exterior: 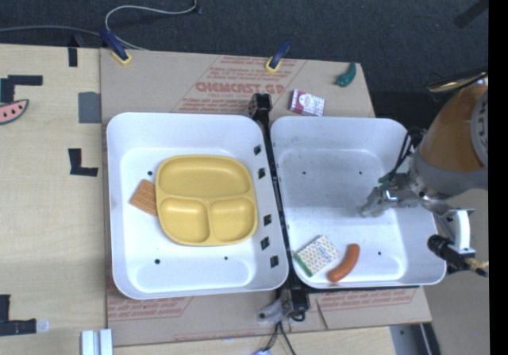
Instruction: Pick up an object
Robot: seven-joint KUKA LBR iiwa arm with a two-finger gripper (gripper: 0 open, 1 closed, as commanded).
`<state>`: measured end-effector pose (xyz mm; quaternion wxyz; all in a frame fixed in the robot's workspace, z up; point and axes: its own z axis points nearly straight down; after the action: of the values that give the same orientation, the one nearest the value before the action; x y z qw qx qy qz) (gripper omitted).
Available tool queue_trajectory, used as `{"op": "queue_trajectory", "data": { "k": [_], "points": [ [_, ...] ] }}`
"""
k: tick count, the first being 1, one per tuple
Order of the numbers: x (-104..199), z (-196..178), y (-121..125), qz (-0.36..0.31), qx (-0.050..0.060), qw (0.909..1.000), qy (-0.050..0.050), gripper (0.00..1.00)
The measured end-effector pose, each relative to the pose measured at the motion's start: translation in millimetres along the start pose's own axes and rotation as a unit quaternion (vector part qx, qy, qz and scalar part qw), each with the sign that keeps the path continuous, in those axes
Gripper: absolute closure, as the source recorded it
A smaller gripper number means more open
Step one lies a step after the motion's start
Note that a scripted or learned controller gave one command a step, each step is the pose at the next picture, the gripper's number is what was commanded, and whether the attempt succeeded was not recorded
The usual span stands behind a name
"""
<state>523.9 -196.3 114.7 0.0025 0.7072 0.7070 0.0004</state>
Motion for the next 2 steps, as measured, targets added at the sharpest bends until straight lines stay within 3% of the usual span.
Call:
{"op": "queue_trajectory", "data": {
  "k": [1, 2],
  "points": [
    [0.6, -9.3, 0.4, -0.001, 0.0, 1.0, 0.0, 1.0],
    [36.6, -133.0, -37.8, -0.001, 0.002, 1.0, 0.001, 1.0]
  ]
}}
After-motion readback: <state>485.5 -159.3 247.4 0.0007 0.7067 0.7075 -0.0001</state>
